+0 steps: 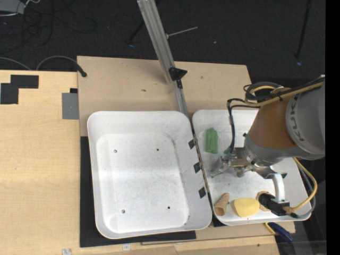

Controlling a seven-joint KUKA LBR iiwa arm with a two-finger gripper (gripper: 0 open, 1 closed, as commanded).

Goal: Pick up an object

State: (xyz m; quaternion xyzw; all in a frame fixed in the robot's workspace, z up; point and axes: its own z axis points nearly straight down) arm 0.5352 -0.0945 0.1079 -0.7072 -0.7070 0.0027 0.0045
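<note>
one yellow lump (246,206), one tan cone (221,202), one green block (211,141), gripper (222,164)

A lab — bench (133,84), loose cables (21,4), aluminium rail (158,36).

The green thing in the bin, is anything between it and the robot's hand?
Nothing visible is. The green block lies alone on the right bin's white floor, up and left of the hand, with bare floor between them. The yellow object and tan piece lie lower down.
</note>
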